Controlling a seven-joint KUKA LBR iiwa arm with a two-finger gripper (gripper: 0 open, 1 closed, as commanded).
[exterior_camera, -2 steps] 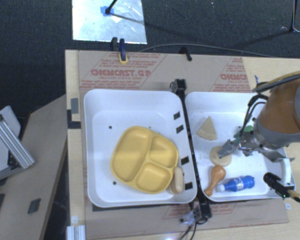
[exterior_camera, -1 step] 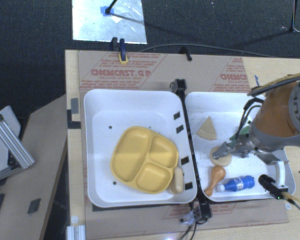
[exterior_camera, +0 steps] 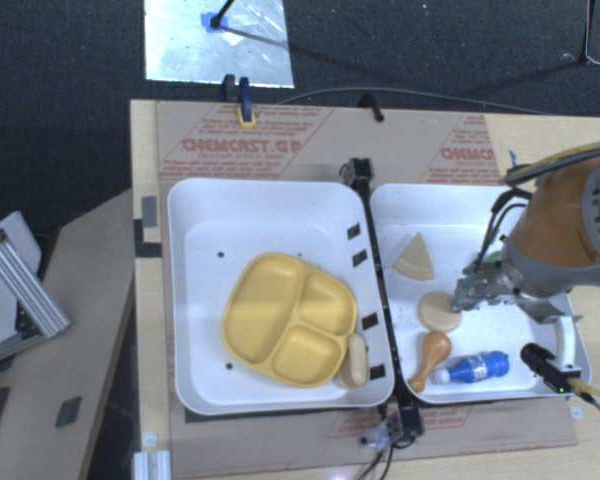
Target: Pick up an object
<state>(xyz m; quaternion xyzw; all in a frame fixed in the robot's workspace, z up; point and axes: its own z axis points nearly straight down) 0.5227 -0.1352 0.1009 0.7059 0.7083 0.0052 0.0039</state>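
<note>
Left bin (exterior_camera: 195,268): one yellow sectioned tray (exterior_camera: 288,318), a pale oblong bread roll (exterior_camera: 355,360) touching its lower right edge. Right bin (exterior_camera: 430,203): tan wedge (exterior_camera: 415,258) toward the back; round beige disc (exterior_camera: 439,313) mid-bin; wooden drumstick-shaped piece (exterior_camera: 430,356) and blue bottle (exterior_camera: 477,367) near the front wall. Pincer (exterior_camera: 467,295): low over the bin, just beside the disc; whether wide or narrow cannot be told.

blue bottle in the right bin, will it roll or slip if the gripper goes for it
The blue bottle lies on its side, so a nudge would probably roll it. Its rounded body looks smooth, so fingers may slip. It is small and looks like plastic, so likely light.
</note>
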